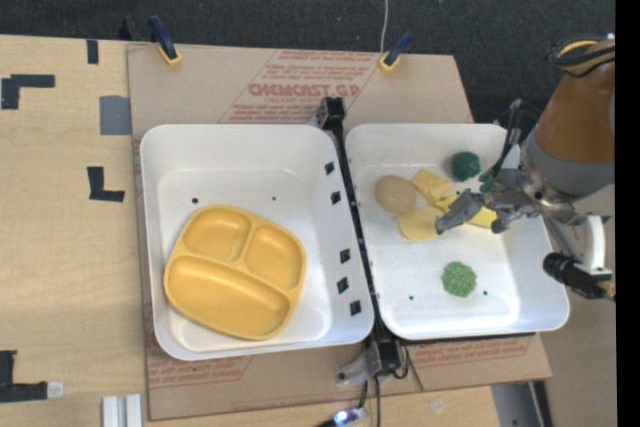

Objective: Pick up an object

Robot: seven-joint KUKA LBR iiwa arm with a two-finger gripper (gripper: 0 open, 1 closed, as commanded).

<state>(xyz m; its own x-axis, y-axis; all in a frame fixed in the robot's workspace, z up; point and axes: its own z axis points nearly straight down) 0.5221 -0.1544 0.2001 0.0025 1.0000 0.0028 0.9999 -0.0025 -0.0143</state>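
I see the gripper [478, 212] low in the right bin [520, 305], reaching in from the right over a cluster of yellow pieces [432, 187]. Can't tell the claw's state, it's too blurred against the clutter. A tan round object [394, 194] sits just left of the yellow pieces, a dark green ball [464, 165] above them, a light green ball [459, 279] nearer the front. The left bin [165, 150] holds a yellow divided plate [235, 271].

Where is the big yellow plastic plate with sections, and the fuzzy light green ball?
Yellow sectioned plastic plate [235, 271], camera view, left bin: middle of the plate.
Fuzzy light green ball [459, 278], camera view, right bin: its centre.
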